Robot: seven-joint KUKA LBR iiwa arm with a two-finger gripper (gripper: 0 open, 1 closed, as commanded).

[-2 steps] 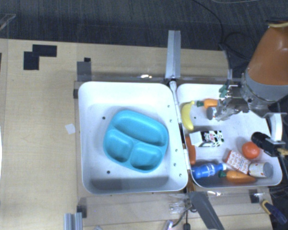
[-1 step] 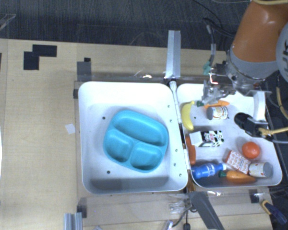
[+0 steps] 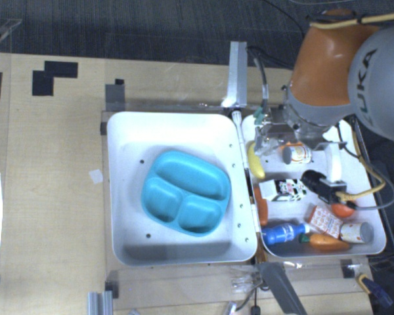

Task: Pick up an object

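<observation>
The grey arm (image 3: 381, 77), with its glossy orange band, reaches in from the right and hangs over the far part of the right bin (image 3: 378, 240). The gripper (image 3: 274, 138), a cluster of bare metal parts, sits low over the far left corner of that bin. It is seen from above, so I cannot tell whether it is open or closed, and nothing can be seen held in it.

The loose things for picking lie in this bin. A curved yellow banana-shaped piece (image 3: 255, 163) lies along the left wall, just near of the gripper. A small round orange and white item (image 3: 295, 154) sits just right of the gripper. Nearer, at mid-bin, is a small black-and-white patterned piece (image 3: 290, 189). A slim red-orange piece (image 3: 262, 210) runs along the left wall. Along the near wall lie a smooth blue plastic bottle (image 3: 284, 233) on its side and a tapered orange carrot shape (image 3: 328, 241), touching it on the right. Close by are a flat red and white packet (image 3: 324, 222) and a small pale cup (image 3: 356, 231) tipped on its side.

The left bin (image 3: 128, 176), a shallow white one with rounded corners, holds a glossy blue tray (image 3: 184, 192) with three moulded compartments. Both bins rest on the pale wooden bench (image 3: 46, 209).
</observation>
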